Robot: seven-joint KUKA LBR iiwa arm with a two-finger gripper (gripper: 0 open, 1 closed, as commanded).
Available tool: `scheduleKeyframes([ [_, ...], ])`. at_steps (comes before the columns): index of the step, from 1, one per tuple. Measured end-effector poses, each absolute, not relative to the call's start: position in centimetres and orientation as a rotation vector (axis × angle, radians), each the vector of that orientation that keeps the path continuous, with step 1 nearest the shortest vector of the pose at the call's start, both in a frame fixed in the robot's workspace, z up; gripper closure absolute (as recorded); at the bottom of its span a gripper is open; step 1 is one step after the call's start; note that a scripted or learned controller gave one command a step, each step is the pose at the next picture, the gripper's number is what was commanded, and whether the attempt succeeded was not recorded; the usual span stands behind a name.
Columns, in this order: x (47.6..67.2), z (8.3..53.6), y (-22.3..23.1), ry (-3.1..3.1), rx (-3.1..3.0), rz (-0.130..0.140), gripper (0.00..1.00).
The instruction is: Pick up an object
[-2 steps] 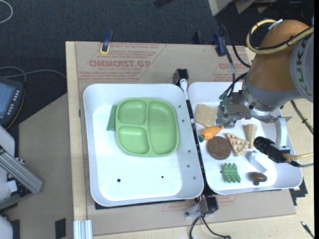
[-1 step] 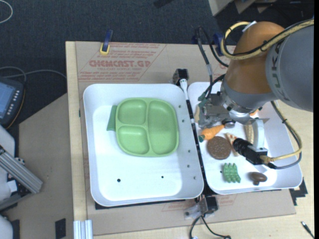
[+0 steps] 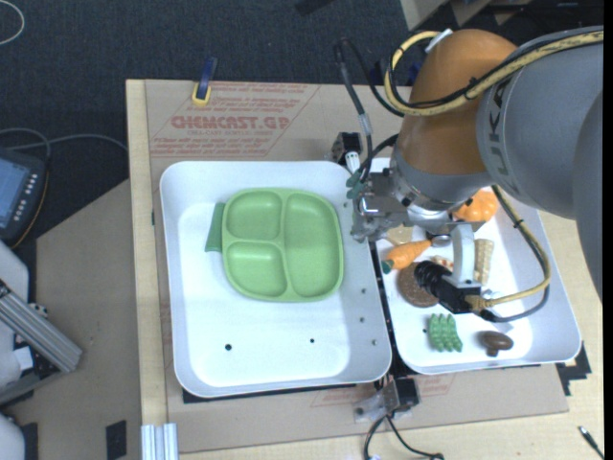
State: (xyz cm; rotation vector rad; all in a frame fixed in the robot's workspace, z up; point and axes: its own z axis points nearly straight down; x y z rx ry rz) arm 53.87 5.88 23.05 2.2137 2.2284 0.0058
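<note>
While the arm (image 3: 536, 113) hangs over the right bin (image 3: 551, 324), you see its gripper (image 3: 372, 214) near that bin's left wall, just beside the carrot (image 3: 410, 252). You cannot tell whether it is spread or pressed together.

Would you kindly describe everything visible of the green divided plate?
The green divided plate looks like pale matte plastic, a rounded square with three compartments and a darker tab on its left edge. It lies flat, right side up, on the floor of the left bin, nearer its far right corner.
</note>
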Motion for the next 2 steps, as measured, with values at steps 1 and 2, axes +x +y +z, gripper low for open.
scheduleKeyframes([
  [1, 53.86, 21.56, 7.58, 2.226, 2.221, -0.004, 1.0],
  [2, 54.1, 21.63, 7.49, 2.223, 2.22, 0.0, 1.0],
])
